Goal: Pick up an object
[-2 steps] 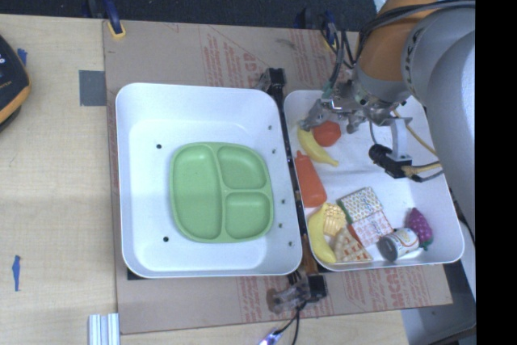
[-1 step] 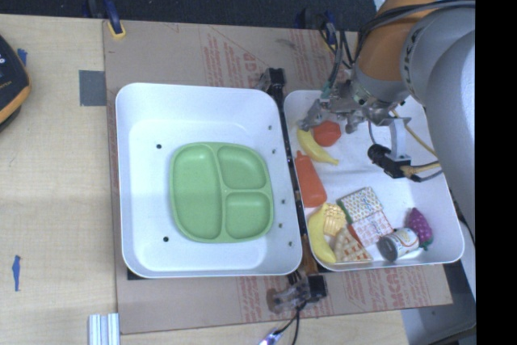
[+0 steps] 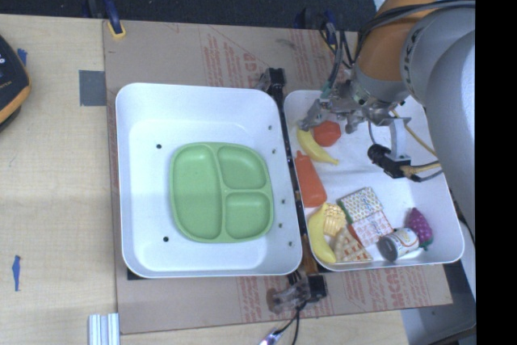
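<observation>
We are watching the grey arm (image 3: 440,93) reaching into the right bin (image 3: 440,202) on the counter (image 3: 56,174), its gripper (image 3: 339,113) hovering at the bin's far corner, right over a small red-orange ball (image 3: 327,132) that is lying beside a yellow banana (image 3: 317,148). We cannot tell how the gripper's working end is set; the wrist and cables are hiding it. We are judging the ball to be a light, hard plastic toy, smooth and likely to roll or squirt out, so we would be closing across its widest middle. The orange carrot (image 3: 308,179) along the bin's left wall looks like an easier, stiffer target. The left bin (image 3: 133,238) is holding a green divided plate (image 3: 220,191).
</observation>
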`<state>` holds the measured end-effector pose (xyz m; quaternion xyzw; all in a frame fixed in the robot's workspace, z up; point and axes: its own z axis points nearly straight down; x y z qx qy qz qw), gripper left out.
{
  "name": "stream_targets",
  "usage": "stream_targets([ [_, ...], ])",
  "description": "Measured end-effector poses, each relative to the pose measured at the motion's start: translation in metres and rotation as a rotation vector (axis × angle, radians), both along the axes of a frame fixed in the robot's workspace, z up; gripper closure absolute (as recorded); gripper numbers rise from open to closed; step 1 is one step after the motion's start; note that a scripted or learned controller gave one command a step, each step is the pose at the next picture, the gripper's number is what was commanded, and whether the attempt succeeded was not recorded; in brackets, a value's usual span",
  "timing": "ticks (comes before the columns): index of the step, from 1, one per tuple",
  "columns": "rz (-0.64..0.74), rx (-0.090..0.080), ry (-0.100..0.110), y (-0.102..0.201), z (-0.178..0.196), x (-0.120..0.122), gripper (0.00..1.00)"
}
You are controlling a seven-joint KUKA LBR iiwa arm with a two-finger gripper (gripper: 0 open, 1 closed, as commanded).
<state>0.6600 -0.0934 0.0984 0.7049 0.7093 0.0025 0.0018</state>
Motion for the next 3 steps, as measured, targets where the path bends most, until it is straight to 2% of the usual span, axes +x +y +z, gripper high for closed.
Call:
stream_targets([
  [2,0.0,0.0,0.0,0.0006,0.0,0.0,0.0],
  [3,0.003,-0.002,0.003,-0.0003,0.0088,-0.0006,1.0],
])
